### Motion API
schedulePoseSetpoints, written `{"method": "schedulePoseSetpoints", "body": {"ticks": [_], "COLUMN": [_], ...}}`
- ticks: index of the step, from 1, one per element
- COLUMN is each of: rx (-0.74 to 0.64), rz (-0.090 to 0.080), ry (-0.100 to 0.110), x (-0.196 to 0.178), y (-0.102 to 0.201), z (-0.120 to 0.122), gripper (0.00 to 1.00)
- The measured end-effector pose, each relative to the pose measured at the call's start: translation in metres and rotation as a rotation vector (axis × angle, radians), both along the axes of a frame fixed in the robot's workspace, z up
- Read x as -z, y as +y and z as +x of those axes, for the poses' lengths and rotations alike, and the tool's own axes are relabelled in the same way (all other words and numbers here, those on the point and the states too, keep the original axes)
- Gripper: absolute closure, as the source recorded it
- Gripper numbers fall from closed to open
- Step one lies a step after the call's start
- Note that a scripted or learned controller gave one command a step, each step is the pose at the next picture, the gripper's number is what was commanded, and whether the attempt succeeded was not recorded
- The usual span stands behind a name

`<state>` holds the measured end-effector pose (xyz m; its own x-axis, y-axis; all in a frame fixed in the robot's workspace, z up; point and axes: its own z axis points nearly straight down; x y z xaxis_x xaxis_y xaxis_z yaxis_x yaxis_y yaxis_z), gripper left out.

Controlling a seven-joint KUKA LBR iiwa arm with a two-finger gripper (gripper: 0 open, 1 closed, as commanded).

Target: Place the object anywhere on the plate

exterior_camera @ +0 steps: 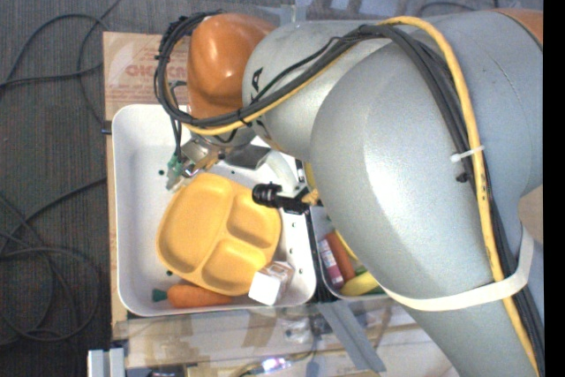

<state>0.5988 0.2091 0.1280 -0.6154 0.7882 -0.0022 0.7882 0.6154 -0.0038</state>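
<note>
While arm (397, 146) hangs above yellow plate (221, 234), hand (190, 156) spread: cannot tell.

The arm (415, 154) wears a smooth, satin grey shell with a glossy orange band (216, 57), the divided plate (221, 234) looks like matt yellow plastic, the bin (132, 190) is smooth white plastic, and the floor (53, 101) seems rough grey carpet.

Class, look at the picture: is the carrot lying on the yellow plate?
No. The carrot lies on the white bin's floor, beside the lower edge of the yellow plate.
</note>
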Motion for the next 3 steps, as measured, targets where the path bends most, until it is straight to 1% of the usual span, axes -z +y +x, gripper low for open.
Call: {"method": "schedulePoseSetpoints", "body": {"ticks": [1, 2, 3], "rx": [0.325, 0.454, 0.806], "rz": [0.036, 0.025, 0.007], "ry": [-0.053, -0.017, -0.002], "x": [0.013, 0.013, 0.005], "y": [-0.004, -0.015, -0.069], "z": [-0.026, -0.049, -0.084], "gripper": [1.0, 1.0, 1.0]}}
